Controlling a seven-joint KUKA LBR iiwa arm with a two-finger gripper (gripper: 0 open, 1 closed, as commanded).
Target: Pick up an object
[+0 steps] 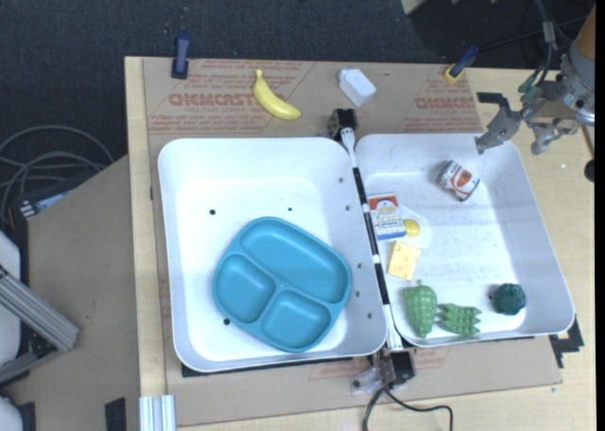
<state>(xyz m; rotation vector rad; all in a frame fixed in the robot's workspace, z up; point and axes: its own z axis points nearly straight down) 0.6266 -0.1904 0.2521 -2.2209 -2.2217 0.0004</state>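
1. We see the gripper (518,129) at the upper right of the frame, above the far rim of the right bin (534,195). Its two fingers are spread wide with nothing between them.
2. The nearest candidate is a small red-and-white can (458,180) lying tilted on its side in the upper part of the right bin, just below and left of the gripper, apart from everything else.
3. We judge the can light, stiff and smooth. It may roll, so the fingers should close across its curved body at mid-length.
4. Lower in that bin lie a flat red-and-white carton (385,216), a yellow cheese-like wedge (404,260), bumpy green plastic vegetables (440,313) and a dark teal knobbly piece (509,299). The flat ones look hard to get under.
5. The left bin (189,231) holds a glossy blue divided plate (280,281), rigid and broad.
6. A plastic banana (275,99) rests on the cardboard at upper centre.
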